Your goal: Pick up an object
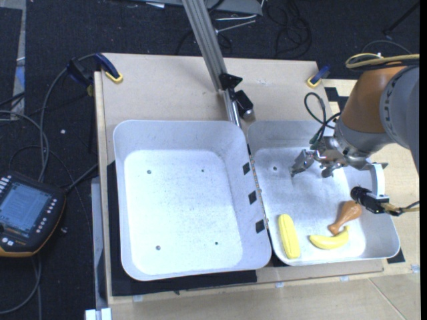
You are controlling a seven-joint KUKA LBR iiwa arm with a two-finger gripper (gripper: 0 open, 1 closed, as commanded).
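Jaws (312,163) sit over the bare floor of the right bin (280,153), in its upper part, at the end of the grey arm (390,105) with the orange band (367,99). Whether they are released or clenched cannot be told from this slant; nothing is visible between them. Below and well apart, near the bin's front edge, lie three objects: a yellow corn cob (289,236), a yellow banana (329,241) just right of it, and a brown drumstick-shaped piece (345,215) above the banana, close to or touching it. Left bin (133,139) adjoins the right one. Both rest on the wooden worktop (167,89). A handheld pendant (23,212) lies on the floor at far left.
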